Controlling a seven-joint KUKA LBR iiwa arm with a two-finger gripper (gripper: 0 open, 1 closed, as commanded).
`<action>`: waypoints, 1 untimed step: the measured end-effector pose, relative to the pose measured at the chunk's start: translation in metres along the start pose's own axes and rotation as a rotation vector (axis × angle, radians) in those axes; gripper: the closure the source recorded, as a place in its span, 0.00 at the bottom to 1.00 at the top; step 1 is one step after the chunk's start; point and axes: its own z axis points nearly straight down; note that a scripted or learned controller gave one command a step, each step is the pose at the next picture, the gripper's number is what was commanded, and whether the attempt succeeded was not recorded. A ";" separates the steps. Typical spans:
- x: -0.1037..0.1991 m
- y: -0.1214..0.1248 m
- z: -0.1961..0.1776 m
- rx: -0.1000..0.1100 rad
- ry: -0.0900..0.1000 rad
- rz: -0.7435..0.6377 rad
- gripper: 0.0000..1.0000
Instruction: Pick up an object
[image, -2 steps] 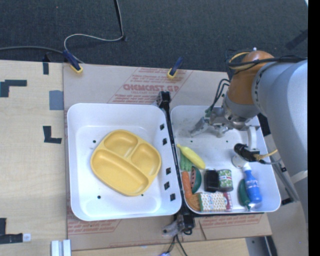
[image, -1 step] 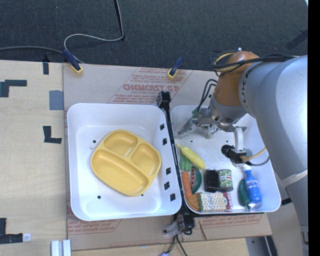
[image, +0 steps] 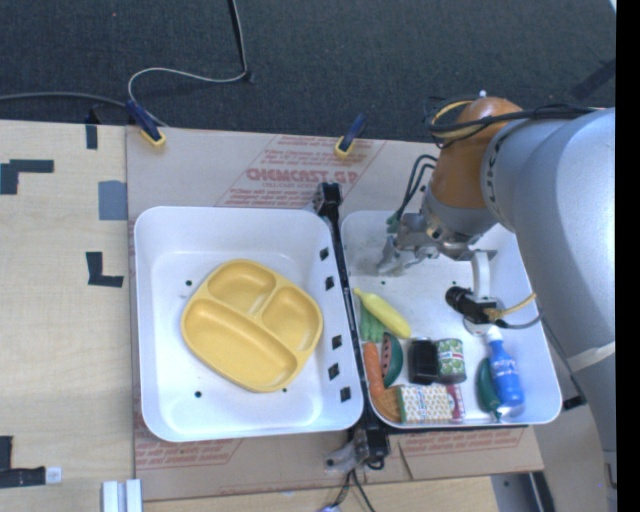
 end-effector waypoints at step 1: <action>0.000 0.000 0.000 0.000 0.000 0.000 0.00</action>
